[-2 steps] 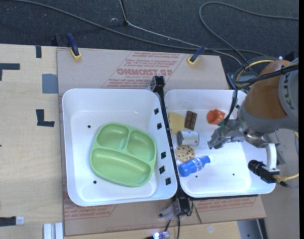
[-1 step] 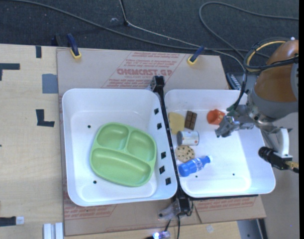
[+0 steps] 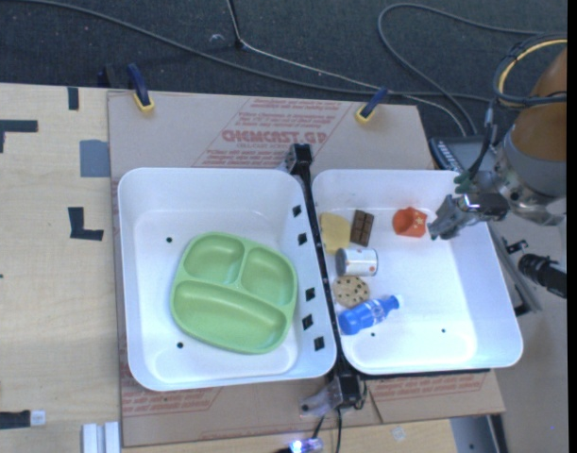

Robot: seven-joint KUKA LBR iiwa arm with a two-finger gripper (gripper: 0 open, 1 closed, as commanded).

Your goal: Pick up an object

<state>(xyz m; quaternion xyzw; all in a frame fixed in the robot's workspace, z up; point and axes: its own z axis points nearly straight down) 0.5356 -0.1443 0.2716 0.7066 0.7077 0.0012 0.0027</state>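
- The end effector [image 3: 446, 223] is seen at the upper right of the right bin [image 3: 477, 343], just beside an orange-red object [image 3: 411, 221]; whether it stands wide or narrow cannot be told, as its tips are too small and dark to read.
- Nothing is seen held, so the step in hand is judged to be the approach, with no object picked up yet.
- The orange-red object is judged the likeliest target, being nearest; a short shift toward it and a descent around it would be called for next.
- Other candidates lie along the bin's left side: a yellow wedge [image 3: 333, 231], a brown bar [image 3: 363, 226], a small tin [image 3: 357, 261], a cookie [image 3: 350, 291] and a blue bottle [image 3: 368, 313].
- These are packed close together, so a clean grasp there could be hindered by neighbours; the orange-red object stands apart from them.
- The divider [image 3: 311, 253] between the bins is near that cluster.
- In the left bin [image 3: 142, 206] a green sectioned plate [image 3: 235, 291] is lying, well apart from the arm.
- Both bins rest on the worktop [image 3: 42, 281].
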